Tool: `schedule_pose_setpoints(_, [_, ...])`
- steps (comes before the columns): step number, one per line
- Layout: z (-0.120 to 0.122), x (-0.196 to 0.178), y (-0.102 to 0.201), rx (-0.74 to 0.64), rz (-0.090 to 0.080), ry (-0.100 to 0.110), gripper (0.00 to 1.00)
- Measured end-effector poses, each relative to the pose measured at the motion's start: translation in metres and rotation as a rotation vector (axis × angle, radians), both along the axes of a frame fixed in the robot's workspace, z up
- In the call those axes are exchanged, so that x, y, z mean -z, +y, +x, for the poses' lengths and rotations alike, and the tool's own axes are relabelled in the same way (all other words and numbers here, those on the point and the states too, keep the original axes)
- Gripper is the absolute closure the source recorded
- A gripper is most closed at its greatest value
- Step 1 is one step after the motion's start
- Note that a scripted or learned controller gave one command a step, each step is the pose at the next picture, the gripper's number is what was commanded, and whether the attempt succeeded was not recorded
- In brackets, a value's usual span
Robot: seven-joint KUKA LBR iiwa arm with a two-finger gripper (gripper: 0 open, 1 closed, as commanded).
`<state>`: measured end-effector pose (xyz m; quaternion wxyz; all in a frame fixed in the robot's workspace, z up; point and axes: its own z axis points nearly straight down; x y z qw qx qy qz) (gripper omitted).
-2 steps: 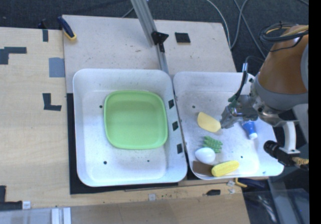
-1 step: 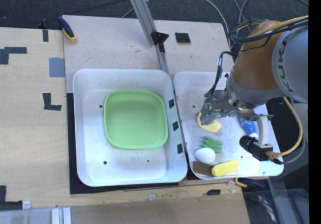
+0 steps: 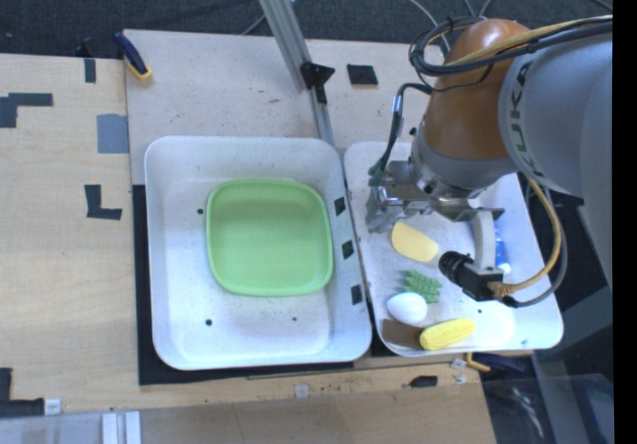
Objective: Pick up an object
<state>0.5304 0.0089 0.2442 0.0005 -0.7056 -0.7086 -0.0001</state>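
The gripper (image 3: 383, 205) hangs low in the right bin (image 3: 528, 333), just beside a pale yellow oval piece (image 3: 415, 242); whether it is open I cannot tell. To grasp well, centre over that piece and descend straight, clear of the green sprig (image 3: 423, 284), white egg (image 3: 406, 309) and corn cob (image 3: 447, 333) nearby.

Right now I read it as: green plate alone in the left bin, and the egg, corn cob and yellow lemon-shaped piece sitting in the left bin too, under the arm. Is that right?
One slip. The camera view shows the green plate alone in the left bin, but the egg, corn cob and yellow lemon-shaped piece sit in the right bin, under the arm.
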Motion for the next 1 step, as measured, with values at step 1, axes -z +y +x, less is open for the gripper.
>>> schedule_pose_setpoints(1, [0.0340,0.0048,0.0475,0.000,0.000,0.001,1.00])
